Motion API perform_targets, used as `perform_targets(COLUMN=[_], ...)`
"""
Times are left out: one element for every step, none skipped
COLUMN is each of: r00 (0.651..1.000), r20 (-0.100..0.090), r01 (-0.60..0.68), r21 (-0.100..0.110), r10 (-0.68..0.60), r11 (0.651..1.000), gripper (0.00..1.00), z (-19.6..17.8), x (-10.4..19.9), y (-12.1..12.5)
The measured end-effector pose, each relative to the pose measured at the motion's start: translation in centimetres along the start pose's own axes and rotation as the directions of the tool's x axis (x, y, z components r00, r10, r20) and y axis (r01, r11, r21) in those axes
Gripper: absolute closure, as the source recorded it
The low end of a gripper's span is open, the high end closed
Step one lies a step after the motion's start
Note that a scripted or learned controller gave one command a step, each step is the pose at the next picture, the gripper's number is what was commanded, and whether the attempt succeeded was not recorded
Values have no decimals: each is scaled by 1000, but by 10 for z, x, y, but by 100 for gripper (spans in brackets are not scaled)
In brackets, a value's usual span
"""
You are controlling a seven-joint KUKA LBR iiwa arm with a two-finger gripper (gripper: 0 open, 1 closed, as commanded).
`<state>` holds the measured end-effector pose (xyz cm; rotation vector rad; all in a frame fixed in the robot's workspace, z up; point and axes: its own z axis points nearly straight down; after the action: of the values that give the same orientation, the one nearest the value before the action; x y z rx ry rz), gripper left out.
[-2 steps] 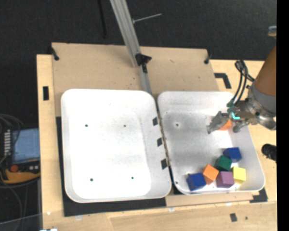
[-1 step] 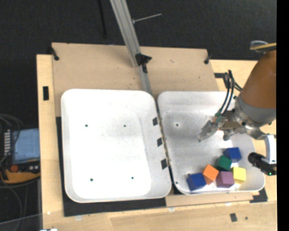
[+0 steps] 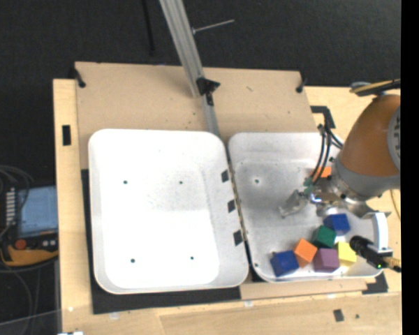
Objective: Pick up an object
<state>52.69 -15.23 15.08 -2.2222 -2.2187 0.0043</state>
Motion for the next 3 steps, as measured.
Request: perform_targets(r00=[1000,1000,1000], r20=[1,-3,0], r01=[0,-7,4], r21=[-1,-9,-9], r10=[0,7,-4], r11=[1000,1000,1000], gripper=[0,100,100], z=[52,39,-5], x=[-2,0,-1], y=[0,2,8])
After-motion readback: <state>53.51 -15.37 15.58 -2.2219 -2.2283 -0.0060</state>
